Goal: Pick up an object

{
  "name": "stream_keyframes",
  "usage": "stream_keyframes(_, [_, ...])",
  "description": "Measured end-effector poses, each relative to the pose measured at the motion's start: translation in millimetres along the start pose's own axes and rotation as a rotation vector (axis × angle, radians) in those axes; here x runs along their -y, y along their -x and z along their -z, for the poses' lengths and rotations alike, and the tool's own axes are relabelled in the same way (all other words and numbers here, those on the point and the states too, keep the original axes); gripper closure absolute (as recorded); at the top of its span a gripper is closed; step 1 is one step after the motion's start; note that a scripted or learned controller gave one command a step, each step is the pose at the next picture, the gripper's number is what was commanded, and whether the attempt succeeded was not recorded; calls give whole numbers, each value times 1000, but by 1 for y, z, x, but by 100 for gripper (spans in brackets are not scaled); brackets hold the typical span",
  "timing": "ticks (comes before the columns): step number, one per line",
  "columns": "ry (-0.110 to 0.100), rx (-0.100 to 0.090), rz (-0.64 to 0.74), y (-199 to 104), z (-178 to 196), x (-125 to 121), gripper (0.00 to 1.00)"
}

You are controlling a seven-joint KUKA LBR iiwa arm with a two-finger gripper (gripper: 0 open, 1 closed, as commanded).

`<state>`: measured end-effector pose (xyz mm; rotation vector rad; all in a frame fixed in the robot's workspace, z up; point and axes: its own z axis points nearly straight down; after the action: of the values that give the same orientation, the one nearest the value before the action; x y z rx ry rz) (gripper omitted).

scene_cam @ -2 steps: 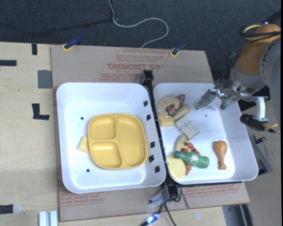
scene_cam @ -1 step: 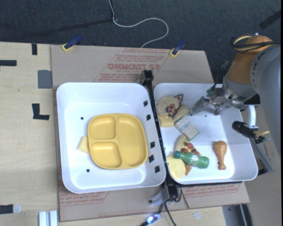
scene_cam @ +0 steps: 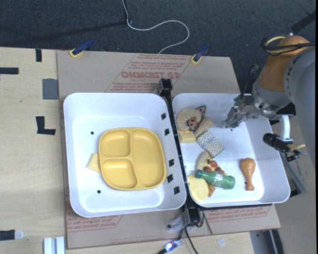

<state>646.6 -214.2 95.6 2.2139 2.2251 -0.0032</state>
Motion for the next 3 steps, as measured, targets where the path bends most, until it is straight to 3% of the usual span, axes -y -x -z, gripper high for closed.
stream_keyframes(2, [4,-2,-4,2,107,4,100])
stream_keyframes(3, [2,-3,-3,1,131,3,100])
